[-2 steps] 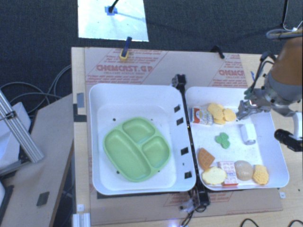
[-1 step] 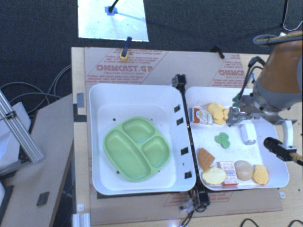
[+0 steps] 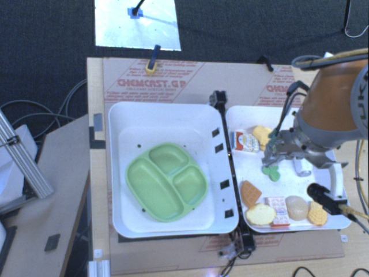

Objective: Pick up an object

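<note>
Looking down on the tabletop (image 3: 173,77), we see the pincer (image 3: 272,157) low in the right bin (image 3: 242,117), just above a small green toy (image 3: 271,172). We cannot tell whether it is wide or narrow. A yellow piece (image 3: 261,134), a cracker (image 3: 250,193) and a small packet (image 3: 245,142) lie nearby. The left bin (image 3: 167,111) holds a green divided plate (image 3: 166,181).

Grey-and-orange robot arm (image 3: 337,94) cut off at frame's right edge, hiding part of right shallow white bin (image 3: 248,117); small green item (image 3: 272,172) under it unidentifiable.
</note>
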Controlling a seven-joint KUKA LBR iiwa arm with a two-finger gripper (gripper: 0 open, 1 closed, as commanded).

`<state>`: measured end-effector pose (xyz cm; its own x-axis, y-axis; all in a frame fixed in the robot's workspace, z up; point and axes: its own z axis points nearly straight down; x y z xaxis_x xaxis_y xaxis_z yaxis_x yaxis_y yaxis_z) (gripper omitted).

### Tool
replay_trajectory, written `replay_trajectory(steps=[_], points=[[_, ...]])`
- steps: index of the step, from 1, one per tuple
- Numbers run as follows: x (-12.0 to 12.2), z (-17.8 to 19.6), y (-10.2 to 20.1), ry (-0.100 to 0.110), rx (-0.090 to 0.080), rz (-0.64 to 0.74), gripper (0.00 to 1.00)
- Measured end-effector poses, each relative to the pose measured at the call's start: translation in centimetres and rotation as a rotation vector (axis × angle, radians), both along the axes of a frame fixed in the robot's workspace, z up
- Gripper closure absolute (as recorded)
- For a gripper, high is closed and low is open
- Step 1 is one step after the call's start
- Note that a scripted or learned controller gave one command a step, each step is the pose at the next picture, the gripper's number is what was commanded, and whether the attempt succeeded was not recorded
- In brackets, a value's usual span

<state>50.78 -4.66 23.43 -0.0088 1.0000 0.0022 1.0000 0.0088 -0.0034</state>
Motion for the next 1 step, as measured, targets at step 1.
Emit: replay_trajectory(steps=[1], points=[[-0.07,-2.00,1.29,-0.001,-0.001,-0.002,1.00]])
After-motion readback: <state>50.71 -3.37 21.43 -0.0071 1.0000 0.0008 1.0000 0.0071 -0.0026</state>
